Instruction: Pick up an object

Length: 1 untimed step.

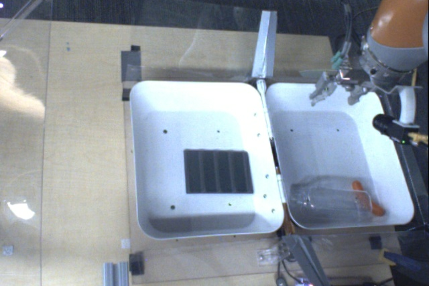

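A clear plastic cup [328, 197] lies on its side near the front of the right bin [315, 137], with a small orange piece [367, 196] against its right end. A dark ribbed rectangular block [218, 171] lies flat in the middle of the left bin [194, 110]. My gripper [338, 92] hangs over the far right corner of the right bin, well behind the cup. Its two fingers are spread apart with nothing between them.
A metal post [265, 43] rises behind the seam between the two bins. Cables and a dark fitting [395, 127] sit just past the right bin's right rim. Light wooden bench top [67, 164] stretches to the left.
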{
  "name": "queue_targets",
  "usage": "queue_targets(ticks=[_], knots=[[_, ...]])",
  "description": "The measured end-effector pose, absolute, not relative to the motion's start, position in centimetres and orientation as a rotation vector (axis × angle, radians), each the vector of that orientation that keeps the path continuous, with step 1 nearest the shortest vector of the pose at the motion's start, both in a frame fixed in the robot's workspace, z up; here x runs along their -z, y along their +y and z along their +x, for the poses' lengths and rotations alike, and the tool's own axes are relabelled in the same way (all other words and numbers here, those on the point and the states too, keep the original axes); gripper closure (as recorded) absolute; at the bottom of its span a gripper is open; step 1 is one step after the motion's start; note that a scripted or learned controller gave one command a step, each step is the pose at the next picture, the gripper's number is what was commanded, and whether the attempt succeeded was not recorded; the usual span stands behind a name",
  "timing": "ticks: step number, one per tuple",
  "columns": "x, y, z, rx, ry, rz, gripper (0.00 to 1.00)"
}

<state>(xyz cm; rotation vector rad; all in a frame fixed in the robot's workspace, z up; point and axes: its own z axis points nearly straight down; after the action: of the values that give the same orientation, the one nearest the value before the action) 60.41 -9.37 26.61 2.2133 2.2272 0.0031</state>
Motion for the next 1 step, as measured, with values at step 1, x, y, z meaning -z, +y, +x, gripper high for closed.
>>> queue_targets(ticks=[1], knots=[[-24.02, -14.42, 54.90, -0.004, 2.079, 2.352, 0.00]])
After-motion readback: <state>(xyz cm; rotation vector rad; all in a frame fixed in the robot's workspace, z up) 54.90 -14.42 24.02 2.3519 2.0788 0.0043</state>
